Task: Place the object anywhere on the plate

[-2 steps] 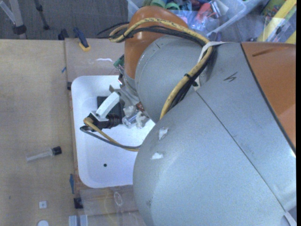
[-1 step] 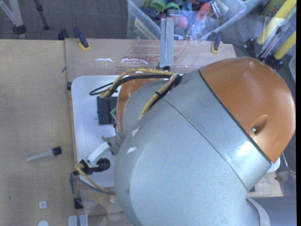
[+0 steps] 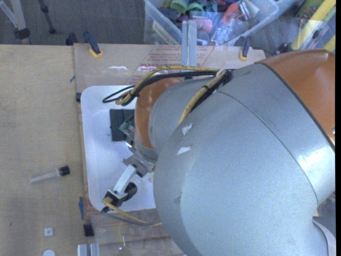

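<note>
The big grey arm with its orange band fills most of the view and hides a lot of the white bin under it. Its gripper reaches down to the near left corner of that bin. I cannot tell if the fingers are released or clenched, and I see nothing between them. The object and the plate are hidden or too hard to make out. A dark flat thing lies in the bin, half under the arm. Yellow and black cables run along the arm. On the tabletop to the left lies a small clear tube (it has a black cap). A clear box of colourful toys sits behind.
</note>
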